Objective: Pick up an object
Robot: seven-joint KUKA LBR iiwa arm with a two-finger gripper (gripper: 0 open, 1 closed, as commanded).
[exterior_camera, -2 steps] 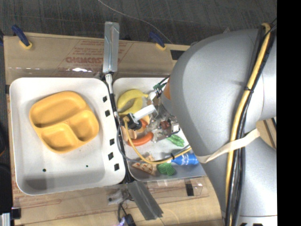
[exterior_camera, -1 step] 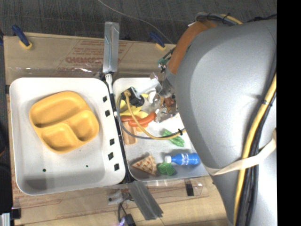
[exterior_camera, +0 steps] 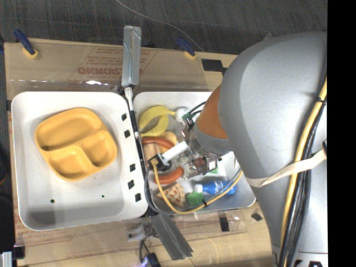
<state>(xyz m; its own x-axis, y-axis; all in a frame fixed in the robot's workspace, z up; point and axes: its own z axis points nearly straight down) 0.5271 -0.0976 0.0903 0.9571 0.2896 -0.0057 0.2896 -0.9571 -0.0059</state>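
Grey arm point(exterior_camera: 278, 93) took up the right side of the view, reaching in over the right bin point(exterior_camera: 167, 98) and covering most of its far half. Orange band point(exterior_camera: 210, 121) sat just above the wrist.

Brown cardboard sheet point(exterior_camera: 72, 60) lay under both bins, held at its far edge by two blue clamps point(exterior_camera: 26, 43). A grey metal bar point(exterior_camera: 131, 54) ran along the line between the bins.

Left bin point(exterior_camera: 22, 166): white, shallow, held a yellow divided tray point(exterior_camera: 75, 142), lying flat, toward the bin's upper left, well apart from the arm.

Right bin was crowded. Gripper point(exterior_camera: 200, 161) was low in the middle of the bin, among the clutter. Whether it was apart, together or clamped on anything could not be told; wrist and cables hid it.

Things in the right bin, near the gripper:
- yellow curved piece point(exterior_camera: 154, 118), at the bin's far left corner, beside the divider
- orange curved piece point(exterior_camera: 158, 143), just below the yellow one, partly hidden
- blue item point(exterior_camera: 214, 188), near the bin's front edge, below the gripper
- tan waffle-like piece point(exterior_camera: 173, 193), at the front left of the bin
- small green piece point(exterior_camera: 194, 198), between the waffle-like piece and the blue item, kind unclear
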